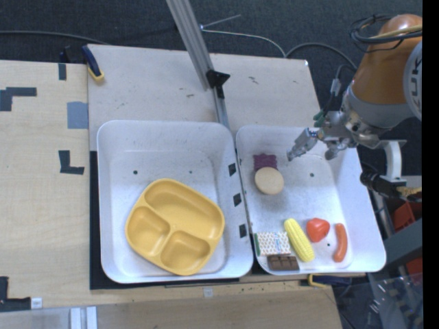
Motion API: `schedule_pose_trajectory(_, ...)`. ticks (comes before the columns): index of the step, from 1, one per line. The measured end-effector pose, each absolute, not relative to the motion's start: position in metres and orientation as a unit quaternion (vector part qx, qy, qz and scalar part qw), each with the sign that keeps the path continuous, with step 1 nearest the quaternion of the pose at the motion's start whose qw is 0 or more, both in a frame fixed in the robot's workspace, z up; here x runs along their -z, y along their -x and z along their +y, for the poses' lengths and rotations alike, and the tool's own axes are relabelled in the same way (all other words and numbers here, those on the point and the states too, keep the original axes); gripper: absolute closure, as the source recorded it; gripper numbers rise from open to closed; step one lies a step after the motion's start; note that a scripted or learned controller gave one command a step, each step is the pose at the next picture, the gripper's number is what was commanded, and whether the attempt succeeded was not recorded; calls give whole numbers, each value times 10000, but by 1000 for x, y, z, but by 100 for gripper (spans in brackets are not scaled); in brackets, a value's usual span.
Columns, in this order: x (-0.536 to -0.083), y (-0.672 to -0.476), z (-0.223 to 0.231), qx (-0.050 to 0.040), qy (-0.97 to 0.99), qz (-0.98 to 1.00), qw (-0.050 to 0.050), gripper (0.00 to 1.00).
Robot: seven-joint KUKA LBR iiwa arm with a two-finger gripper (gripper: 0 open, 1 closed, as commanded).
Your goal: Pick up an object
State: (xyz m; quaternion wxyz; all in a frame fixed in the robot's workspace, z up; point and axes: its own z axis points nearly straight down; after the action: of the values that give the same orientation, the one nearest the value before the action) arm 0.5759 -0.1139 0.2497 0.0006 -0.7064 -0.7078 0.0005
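the gripper [314, 148] hung open and held nothing, above the right bin [357, 204], to the right of the round bun [269, 181].

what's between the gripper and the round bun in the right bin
Nothing visible. The gripper sits over the upper part of the right bin, and the bun lies down and to its left with bare bin floor between them. A purple block touches the bun's far side, off that path.
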Motion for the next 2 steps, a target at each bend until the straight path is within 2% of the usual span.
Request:
schedule_pose_trajectory(1,-184,-539,-40,-24,7047,-7094,50,0)
schedule_pose_trajectory(2,-198,-541,-44,-9,7065,-7077,12,100)
